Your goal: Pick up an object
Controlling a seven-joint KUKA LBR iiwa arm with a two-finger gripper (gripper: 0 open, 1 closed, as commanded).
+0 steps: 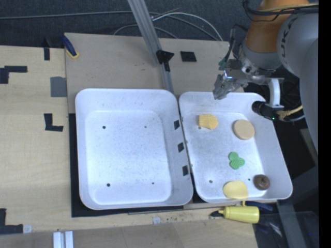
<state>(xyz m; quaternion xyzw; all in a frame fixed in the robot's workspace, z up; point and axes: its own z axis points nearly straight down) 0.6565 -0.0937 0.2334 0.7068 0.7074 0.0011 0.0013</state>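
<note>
You see the gripper [223, 88] poised over the right bin's [269, 138] far rim, nothing visibly held. The nearest object, a yellow waffle-like piece [207, 121], lies just below it, with a tan disc [243, 129] beside.

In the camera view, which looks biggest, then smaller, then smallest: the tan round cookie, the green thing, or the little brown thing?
1. tan round cookie
2. green thing
3. little brown thing
All three lie in the right bin.

The grey arm [289, 35] reaches in from the right, its pincer [223, 89] pointing downward.
</note>
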